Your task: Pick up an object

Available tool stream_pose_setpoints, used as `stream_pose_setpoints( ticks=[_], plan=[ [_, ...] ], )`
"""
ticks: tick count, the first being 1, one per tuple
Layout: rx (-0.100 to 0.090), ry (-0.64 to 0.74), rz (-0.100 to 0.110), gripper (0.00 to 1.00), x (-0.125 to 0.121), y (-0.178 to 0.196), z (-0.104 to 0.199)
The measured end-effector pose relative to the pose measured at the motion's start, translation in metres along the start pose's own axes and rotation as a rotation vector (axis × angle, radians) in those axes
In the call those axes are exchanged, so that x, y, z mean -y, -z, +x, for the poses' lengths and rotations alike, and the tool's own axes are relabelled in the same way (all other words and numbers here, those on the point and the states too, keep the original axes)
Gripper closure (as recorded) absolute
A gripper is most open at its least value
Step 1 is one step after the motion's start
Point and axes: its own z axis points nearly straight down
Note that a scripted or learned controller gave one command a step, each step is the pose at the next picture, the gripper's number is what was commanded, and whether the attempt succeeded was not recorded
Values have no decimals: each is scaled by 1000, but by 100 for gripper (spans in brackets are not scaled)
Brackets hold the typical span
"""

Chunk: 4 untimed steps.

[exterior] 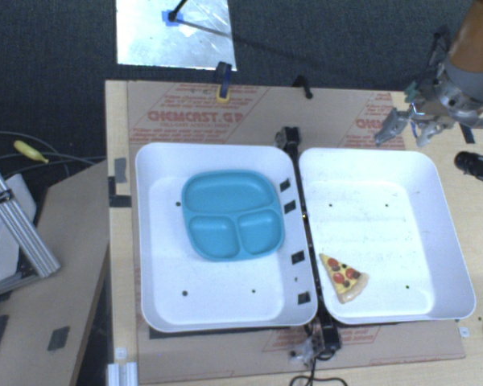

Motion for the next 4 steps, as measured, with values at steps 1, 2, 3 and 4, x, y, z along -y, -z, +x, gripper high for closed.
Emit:
stream_pose_setpoints(
  ticks=[1, 2, 3, 4],
  plan=[
    [-3, -3, 14, 0, 31, -176, -6],
    [0, 2, -3, 0, -3, -169, 0],
    [1, 3, -6, 100, -3, -157, -1],
    [-3, 7, -4, 100, 21, -102, 72]
  ],
)
